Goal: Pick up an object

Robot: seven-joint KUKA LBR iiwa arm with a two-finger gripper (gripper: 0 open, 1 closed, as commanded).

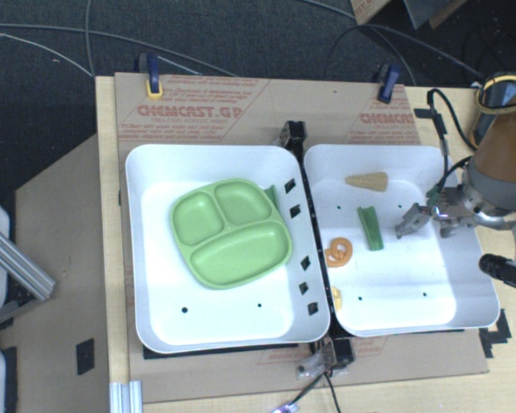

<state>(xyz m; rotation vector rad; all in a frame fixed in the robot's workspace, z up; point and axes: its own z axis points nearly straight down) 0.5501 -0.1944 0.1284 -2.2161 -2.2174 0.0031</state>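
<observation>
The green stick [370, 228] lies in the right bin [464, 304], near the middle of its floor, lengthwise toward the near and far edges. My pincer [410, 224] hangs just beside it on the right, apart from it, nothing between the fingers; the fingertips stand narrowly spread, pointing toward the stick. A tan cone [366, 181] lies near the bin's far edge, beyond the stick. An orange ring [339, 251] lies near the bin's left edge, just nearer than the stick's near end. A small yellow bit [336, 297] sits by the left edge toward the near corner.

My arm [499, 157] comes in over the bin's right edge, wrist low over the floor, the orange band above it.

In the left bin [155, 304] a green plate [231, 231] with three compartments rests near the middle, slightly toward the far right corner.

The board [198, 106] beyond the bins carries red print reading "CHEMCAST", repeated behind the right bin. Two blue clamps [154, 74] grip its far edge.
</observation>
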